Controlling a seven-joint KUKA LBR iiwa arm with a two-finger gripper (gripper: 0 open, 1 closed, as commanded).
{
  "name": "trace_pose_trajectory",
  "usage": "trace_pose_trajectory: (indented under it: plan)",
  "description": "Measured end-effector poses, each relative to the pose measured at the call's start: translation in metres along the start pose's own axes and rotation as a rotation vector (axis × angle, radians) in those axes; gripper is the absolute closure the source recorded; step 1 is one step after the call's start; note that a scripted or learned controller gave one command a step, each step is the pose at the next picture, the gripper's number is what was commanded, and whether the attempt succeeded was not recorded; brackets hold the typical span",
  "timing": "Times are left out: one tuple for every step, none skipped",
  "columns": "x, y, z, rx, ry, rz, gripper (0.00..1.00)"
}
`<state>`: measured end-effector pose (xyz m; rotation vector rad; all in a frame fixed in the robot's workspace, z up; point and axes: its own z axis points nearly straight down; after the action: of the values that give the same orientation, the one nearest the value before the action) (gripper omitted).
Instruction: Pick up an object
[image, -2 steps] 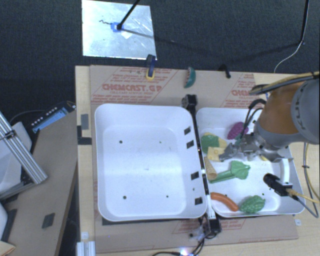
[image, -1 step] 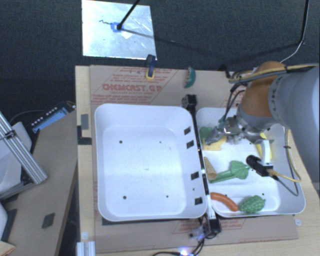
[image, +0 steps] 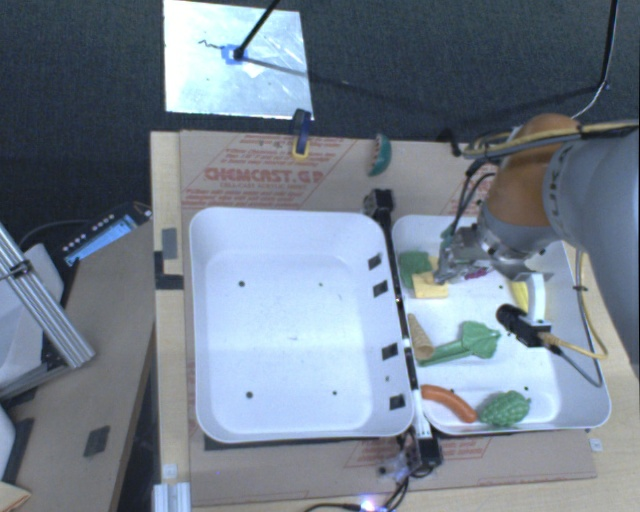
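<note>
My gripper (image: 448, 266) hangs low over the upper left part of the right bin (image: 580, 400), with the grey arm and its orange band reaching in from the right. Its tip sits just above a flat yellow block (image: 431, 289) and beside a green block (image: 411, 264). Further down the bin lie a tan cone (image: 421, 338), a green leafy piece with a stem (image: 472, 343), an orange sausage-shaped piece (image: 448, 402) and a bumpy green piece (image: 503, 408). A yellow strip (image: 519, 296) and a white piece (image: 538, 294) lie partly under the arm.
The left bin (image: 205, 300) stands beside the right one, joined by a black-clipped divider (image: 398, 320). Both rest on a cardboard sheet (image: 260, 172). A yellow-and-blue clamp (image: 300, 135) and a green item (image: 382, 152) sit at the sheet's far edge.
</note>
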<state>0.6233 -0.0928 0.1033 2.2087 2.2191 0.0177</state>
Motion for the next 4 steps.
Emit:
trace_pose_trajectory:
  plan:
    - [-0.01, 0.015, -0.114, 0.004, -0.003, 0.001, 1.0]
    - [-0.005, 0.006, -0.248, -0.003, -0.003, -0.001, 1.0]
    - [-0.021, 0.019, -0.362, -0.002, -0.004, 0.0, 1.0]
    - [-0.043, 0.035, -0.418, 0.005, -0.004, 0.003, 1.0]
